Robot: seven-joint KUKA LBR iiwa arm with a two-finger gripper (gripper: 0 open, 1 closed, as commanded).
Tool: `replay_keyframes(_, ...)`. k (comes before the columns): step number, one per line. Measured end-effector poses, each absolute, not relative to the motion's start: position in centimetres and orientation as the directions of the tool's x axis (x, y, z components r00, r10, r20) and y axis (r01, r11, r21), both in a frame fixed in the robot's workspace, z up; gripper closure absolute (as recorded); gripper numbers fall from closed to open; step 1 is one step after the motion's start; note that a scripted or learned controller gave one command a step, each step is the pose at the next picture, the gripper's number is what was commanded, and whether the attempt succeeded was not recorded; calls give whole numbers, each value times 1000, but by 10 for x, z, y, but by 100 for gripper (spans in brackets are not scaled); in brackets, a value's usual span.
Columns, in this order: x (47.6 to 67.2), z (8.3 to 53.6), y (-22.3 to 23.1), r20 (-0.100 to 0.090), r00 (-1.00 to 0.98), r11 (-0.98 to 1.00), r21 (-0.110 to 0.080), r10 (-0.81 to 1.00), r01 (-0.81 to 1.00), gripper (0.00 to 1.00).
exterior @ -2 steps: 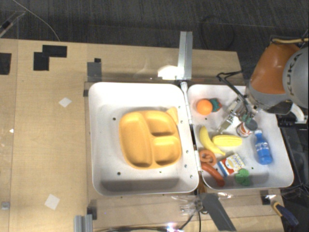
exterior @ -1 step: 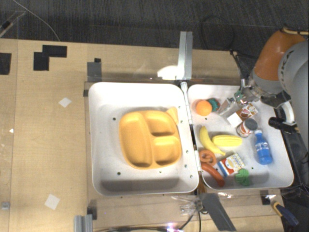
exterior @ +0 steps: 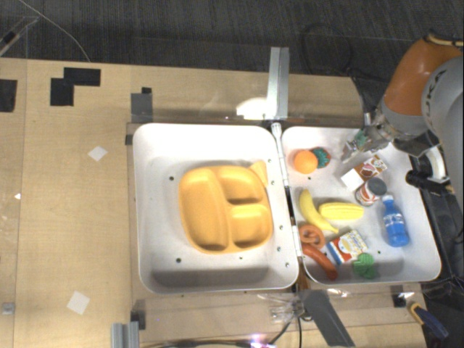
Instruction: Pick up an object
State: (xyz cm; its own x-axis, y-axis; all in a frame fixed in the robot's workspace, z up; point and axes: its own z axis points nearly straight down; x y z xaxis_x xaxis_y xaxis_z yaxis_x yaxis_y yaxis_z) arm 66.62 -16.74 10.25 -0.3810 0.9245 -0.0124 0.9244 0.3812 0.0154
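The right bin (exterior: pixel 413 267) holds an orange (exterior: pixel 305 161), a banana (exterior: pixel 312 210), a yellow oblong toy (exterior: pixel 341 212), a blue bottle (exterior: pixel 394 222), a small can (exterior: pixel 373 190), a red-and-white packet (exterior: pixel 373 167), a white block (exterior: pixel 351 178), a small carton (exterior: pixel 346 247), a green piece (exterior: pixel 365 266) and red pieces (exterior: pixel 316 246). My gripper (exterior: pixel 360 145) hangs over the bin's back edge, just above the white block and right of the orange. Nothing shows between its fingers.
The left bin (exterior: pixel 156 267) carries a yellow divided tray (exterior: pixel 223 206). A metal post (exterior: pixel 278 85) rises at the back between the bins. The grey arm with its orange band (exterior: pixel 420 78) enters from the upper right. Black markers sit on the bench at far left.
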Motion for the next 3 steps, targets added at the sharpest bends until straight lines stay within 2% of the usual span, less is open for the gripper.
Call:
replay_keyframes(1, 672, 157, -111, 1, 106, -106, 9, 994, 994, 100)
replay_keyframes(2, 671, 88, -126, 2, 323, -323, 8, 946, 946, 100)
replay_keyframes(3, 669, 87, -129, -2, 325, -325, 3, 946, 946, 0)
